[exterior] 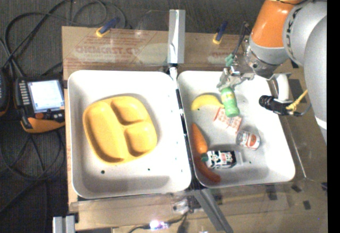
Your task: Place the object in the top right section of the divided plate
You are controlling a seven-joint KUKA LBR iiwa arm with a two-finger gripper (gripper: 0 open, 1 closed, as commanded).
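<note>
A yellow divided plate (101,133) lies in the left white bin (79,173); its top right section (129,110) holds nothing. My gripper (232,77) hovers over the back of the right bin (276,171). Directly below it is a green bottle (230,103) with a white cap, its top end touching or very close to the gripper. I cannot make out whether the bottle is held or lying on the bin floor.
The right bin also holds a yellow banana (205,101), a red and white packet (227,119), a small can (248,140), an orange carrot (199,139), a black and white bottle (220,158) and a red sausage (211,175). A tablet (41,96) sits left of the bench.
</note>
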